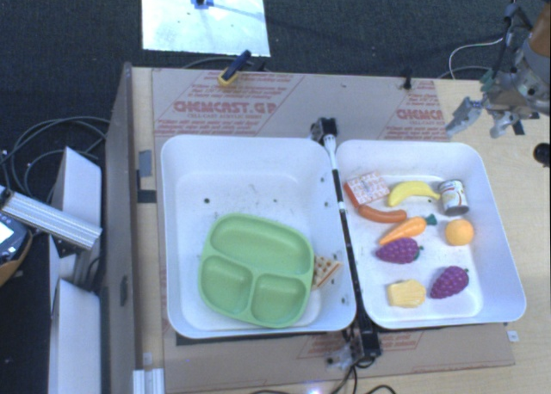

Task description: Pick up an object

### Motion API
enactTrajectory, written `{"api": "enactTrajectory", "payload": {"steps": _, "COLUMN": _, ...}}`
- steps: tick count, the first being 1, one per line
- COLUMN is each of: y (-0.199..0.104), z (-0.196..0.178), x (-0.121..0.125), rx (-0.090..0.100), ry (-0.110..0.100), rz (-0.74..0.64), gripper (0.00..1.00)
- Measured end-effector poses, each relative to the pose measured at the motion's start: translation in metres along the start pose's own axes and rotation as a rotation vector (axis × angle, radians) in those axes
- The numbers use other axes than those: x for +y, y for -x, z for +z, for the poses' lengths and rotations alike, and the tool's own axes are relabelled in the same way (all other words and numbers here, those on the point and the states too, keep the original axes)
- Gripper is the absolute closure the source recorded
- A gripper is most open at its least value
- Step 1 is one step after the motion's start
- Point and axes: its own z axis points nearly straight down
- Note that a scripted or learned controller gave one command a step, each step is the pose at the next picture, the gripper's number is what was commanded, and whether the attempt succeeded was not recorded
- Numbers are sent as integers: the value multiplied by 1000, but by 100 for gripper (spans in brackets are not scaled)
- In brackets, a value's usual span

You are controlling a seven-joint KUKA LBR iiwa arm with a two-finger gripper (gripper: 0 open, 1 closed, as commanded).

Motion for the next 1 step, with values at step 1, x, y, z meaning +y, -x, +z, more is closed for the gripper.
{"api": "enactTrajectory", "payload": {"steps": 1, "y": -20, "z": 120, "x": -62, "rx": 2, "ry": -5, "rz": 2, "gripper": 0}}
